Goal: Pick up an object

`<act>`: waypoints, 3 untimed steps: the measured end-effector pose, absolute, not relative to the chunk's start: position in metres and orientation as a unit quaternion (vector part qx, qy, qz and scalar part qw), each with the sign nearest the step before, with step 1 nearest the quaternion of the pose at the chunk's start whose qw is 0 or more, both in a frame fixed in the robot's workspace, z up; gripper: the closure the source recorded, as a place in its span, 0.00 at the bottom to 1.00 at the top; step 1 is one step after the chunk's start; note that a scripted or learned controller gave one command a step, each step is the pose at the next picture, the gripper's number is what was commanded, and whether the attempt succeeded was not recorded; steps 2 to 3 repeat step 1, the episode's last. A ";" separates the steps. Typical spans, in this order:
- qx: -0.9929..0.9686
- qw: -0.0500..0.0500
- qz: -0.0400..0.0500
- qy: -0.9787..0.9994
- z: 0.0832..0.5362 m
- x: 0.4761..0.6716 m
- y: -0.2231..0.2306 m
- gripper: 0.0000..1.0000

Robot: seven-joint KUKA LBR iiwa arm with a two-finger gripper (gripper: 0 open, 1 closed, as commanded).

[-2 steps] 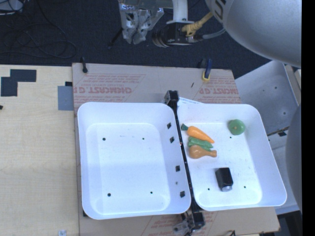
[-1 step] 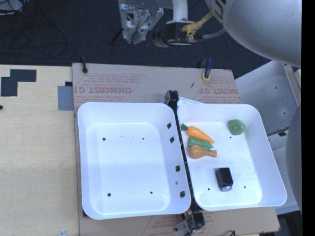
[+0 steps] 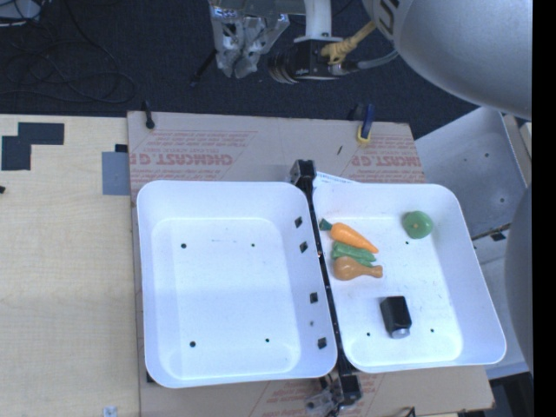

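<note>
Five small things lie in the right bin [image 3: 473, 259], and nothing is lifted yet, so the pick looks to be at its very start. A carrot [image 3: 352, 234] lies near the divider, with a green pod [image 3: 351, 253] just below it and a tan pear-shaped piece [image 3: 354, 270] touching or nearly touching that pod; the three form a tight cluster. A green ball [image 3: 417, 224] sits well apart toward the far right corner, and a black block [image 3: 395, 315] lies alone nearer the front edge. The left bin [image 3: 156, 233] holds no item I can make out. The gripper [image 3: 248, 46] hangs high beyond the far edge of the tabletop [image 3: 52, 259], over the dark floor [image 3: 104, 50], well away from both bins; whether it is apart or together I cannot tell from this angle. By my reading the arm [image 3: 460, 24] is in a raised ready pose with the approach not yet begun. The next move calls for choosing a target, travelling over the right bin and descending straight on it. The block or the ball seem the safer picks since each stands clear of neighbours, though the ball may roll; the clustered three risk a crowded, slipping grasp
</note>
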State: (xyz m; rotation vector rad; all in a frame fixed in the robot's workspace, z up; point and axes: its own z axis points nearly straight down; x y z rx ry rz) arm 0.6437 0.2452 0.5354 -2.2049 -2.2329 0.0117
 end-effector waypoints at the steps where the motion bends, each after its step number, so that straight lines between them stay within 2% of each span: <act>1: -0.702 0.002 0.004 -0.712 0.535 0.644 0.245 1.00; 3: -0.702 0.002 0.004 -0.712 0.535 0.644 0.245 1.00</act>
